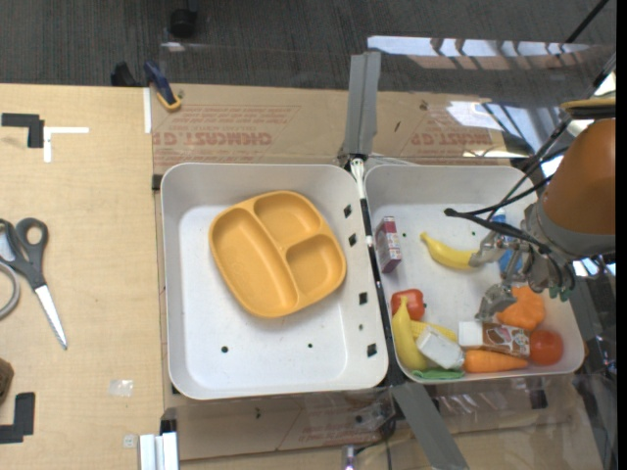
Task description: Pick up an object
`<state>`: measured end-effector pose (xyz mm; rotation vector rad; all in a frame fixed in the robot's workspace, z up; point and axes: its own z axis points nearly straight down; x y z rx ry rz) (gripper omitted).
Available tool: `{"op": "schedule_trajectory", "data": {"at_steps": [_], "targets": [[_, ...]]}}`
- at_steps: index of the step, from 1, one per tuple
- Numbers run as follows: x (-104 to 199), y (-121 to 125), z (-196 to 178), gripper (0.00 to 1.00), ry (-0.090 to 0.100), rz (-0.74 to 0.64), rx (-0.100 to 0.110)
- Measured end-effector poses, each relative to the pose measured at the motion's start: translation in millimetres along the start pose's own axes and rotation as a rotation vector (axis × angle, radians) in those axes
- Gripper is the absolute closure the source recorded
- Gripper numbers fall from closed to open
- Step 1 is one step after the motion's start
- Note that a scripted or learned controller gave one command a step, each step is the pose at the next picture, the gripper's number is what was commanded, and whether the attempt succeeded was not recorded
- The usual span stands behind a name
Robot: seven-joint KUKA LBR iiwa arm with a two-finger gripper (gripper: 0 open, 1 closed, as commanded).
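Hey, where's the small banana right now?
The small banana lies in the right bin, near its middle toward the back, with a small red carton to its left in the camera view and the gripper just to its right.
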<state>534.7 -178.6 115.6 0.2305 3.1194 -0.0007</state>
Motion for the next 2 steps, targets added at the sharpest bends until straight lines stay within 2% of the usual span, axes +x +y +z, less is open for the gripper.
{"op": "schedule_trajectory", "data": {"at_steps": [1,2], "targets": [[-5.0,-17.8,13.5,0.00,-0.005,0.070,-0.004],[-7.7,-17.8,2.4,1.00,-0.016,0.066,-0.001]]}}
